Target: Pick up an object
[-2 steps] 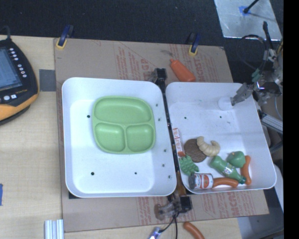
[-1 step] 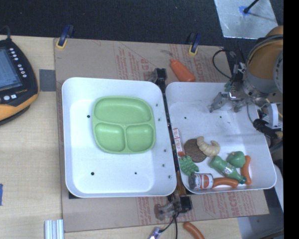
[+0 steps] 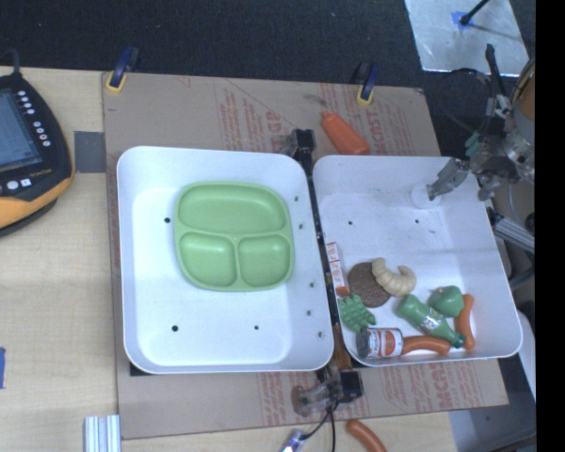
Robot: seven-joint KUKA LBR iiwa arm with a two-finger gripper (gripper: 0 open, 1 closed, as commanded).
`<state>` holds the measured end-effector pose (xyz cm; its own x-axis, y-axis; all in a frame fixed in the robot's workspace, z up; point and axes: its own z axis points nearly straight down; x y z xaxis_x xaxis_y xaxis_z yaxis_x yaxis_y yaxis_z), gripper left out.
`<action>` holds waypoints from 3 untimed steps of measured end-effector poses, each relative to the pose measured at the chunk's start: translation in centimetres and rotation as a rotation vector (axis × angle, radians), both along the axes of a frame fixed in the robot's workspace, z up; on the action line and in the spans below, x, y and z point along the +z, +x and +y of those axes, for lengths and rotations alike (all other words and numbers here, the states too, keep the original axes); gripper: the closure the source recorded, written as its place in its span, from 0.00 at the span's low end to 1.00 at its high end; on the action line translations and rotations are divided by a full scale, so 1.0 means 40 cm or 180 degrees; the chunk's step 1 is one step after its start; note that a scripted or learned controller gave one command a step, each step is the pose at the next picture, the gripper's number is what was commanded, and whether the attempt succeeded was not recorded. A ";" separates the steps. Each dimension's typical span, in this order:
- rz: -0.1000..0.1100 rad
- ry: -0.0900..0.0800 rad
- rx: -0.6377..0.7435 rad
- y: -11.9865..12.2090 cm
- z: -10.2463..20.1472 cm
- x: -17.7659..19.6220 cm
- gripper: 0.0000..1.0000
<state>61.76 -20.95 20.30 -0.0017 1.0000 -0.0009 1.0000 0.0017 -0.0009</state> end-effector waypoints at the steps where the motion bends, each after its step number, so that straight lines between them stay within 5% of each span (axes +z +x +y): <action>1: 0.0013 0.0000 0.0018 -0.105 0.268 -0.124 0.00; 2: 0.0001 -0.0003 0.0002 0.016 0.071 0.130 0.00; 3: 0.0018 0.0003 0.0011 0.090 0.121 -0.217 0.00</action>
